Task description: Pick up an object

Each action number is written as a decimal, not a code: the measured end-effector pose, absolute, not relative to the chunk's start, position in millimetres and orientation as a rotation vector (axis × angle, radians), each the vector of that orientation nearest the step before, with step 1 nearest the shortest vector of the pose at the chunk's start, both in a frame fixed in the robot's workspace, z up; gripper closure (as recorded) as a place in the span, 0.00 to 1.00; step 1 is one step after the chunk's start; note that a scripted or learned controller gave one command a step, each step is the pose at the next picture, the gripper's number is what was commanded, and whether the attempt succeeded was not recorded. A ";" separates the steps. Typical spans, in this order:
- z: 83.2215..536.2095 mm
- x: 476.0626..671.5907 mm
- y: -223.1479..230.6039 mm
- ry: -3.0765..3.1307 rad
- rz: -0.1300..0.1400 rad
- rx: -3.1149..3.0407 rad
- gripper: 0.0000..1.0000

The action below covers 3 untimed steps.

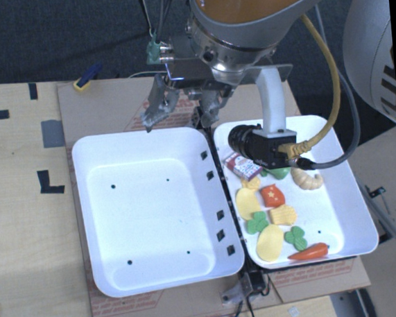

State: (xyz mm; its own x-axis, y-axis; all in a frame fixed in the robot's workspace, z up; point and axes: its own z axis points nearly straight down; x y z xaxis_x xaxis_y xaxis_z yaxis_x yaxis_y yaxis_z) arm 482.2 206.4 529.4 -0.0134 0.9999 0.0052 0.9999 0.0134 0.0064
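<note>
**End effector poised at the bins' far rim, toy food untouched**

The end effector hangs at the 12 o'clock edge of the two bins, over their shared divide. Its two fingers are spread wide with nothing between them, which reads as a staging pose for a descent rather than a grasp.

All the candidates lie in the shallow white plastic bin on the right, heaped toward its 9 o'clock wall beside the divide. They look like glossy moulded play food:
- a small red-and-white carton at the pile's 12 o'clock end
- a smooth yellow lemon-like piece, touching a red tomato-like piece
- a ridged yellow corn chunk
- a knobbly green floret
- a slim red chilli at 5 o'clock
- a beige lumpy piece — slightly apart, so probably the easier pick

The rounded, slick shapes may slip from a pinch. The matching left bin sits on the brown cardboard-covered desk.
</note>
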 end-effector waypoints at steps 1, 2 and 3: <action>535.0 483.8 201.2 2.226 -0.004 2.216 1.00; 544.4 484.0 201.9 2.229 -0.006 2.215 1.00; 553.9 484.2 202.6 2.231 -0.009 2.214 1.00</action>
State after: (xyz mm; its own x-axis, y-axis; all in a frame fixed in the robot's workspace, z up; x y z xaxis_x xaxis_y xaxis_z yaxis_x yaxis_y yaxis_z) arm 484.2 202.6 553.9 -0.0075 1.0000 -0.0029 1.0000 0.0075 -0.0048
